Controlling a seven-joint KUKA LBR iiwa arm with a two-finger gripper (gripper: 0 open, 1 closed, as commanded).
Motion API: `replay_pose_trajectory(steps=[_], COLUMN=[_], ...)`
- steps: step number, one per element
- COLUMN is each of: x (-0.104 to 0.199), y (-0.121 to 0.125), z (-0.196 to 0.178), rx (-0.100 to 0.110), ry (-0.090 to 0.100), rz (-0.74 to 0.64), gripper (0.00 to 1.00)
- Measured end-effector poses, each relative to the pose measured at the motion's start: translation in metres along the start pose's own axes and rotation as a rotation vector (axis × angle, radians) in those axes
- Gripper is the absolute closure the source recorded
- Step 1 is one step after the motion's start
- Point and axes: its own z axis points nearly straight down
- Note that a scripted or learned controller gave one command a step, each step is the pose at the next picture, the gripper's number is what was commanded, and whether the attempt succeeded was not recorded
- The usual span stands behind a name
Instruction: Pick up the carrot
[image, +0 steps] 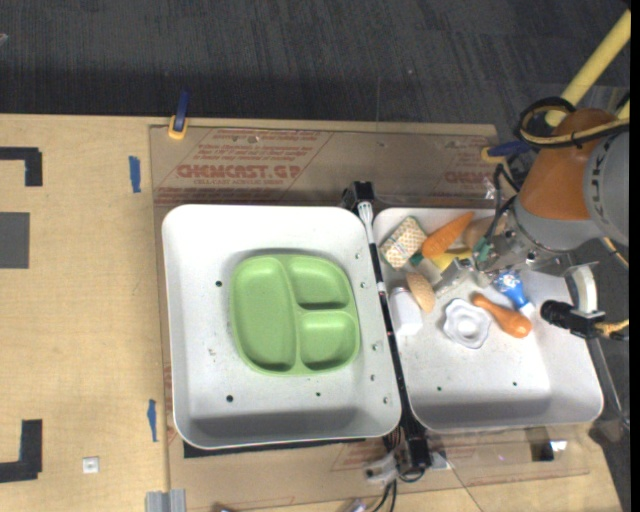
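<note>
Two shallow white bins sit side by side on a brown counter (90, 330). The left bin (200, 390) holds a green divided plate (295, 312) with three compartments, lying flat near its middle. The right bin (520, 385) carries a scatter of small things toward its far side. The carrot (447, 236) lies tilted there, its orange body running from near a tan waffle-patterned piece (405, 240) up toward the arm. A second, smaller orange piece (504, 315) lies nearer the middle, just beside a white cup-like thing (466, 324) and a blue-and-white item (511, 289). A pale bread-like piece (421, 293) lies near the bin's left wall. The grey arm (590, 195) with its orange band reaches in from the right, and the jaws (482, 250) hang low over the clutter just beside the carrot's upper end; whether they are spread or pressed together cannot be told, since the tips are lost among the things.
</note>
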Motion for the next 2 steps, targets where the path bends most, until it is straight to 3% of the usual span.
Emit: replay_pose_trajectory(steps=[1, 2], x=[0.009, 0.058], y=[-0.072, -0.026], z=[0.003, 0.005], rx=[-0.018, -0.020], ry=[-0.058, -0.073], rz=[-0.064, -0.186], gripper=[0.00, 0.00])
